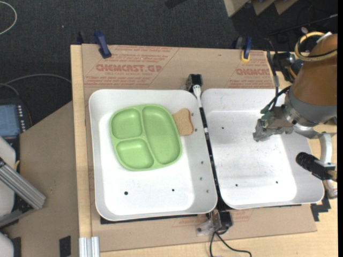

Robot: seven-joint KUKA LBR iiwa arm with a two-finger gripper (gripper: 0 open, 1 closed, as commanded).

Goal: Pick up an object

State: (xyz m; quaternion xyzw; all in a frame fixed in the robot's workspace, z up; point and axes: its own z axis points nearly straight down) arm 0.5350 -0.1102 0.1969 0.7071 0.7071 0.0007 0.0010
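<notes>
A green three-compartment plate (145, 137) lies flat in the left white bin (102, 159), filling much of the bin's upper half. Its two smaller sections sit on the left side, one above the other, and a longer section runs down its right side. Touching the plate's upper right rim is a small tan object, something like a slice of bread or a sponge (184, 122) — it rests on the bin floor between the plate and the bin's right wall.

The right white bin (257, 191) sits just beside the left one, the two rims meeting along a dark seam down the middle. Its floor shows a few small dark dots and faint speckling.

The gripper (263, 131) hangs over the upper right part of the right bin, well apart from the plate and the tan object. Nothing shows between its fingers; whether they stand apart or together cannot be told from this angle. Above it the grey arm with its orange band (316, 74) reaches in from the right edge.

Both bins rest on a brown cardboard sheet (134, 63) printed with red lettering — blue clamps (102, 44) pin its far edge. Dark carpet (107, 9) lies beyond.
</notes>
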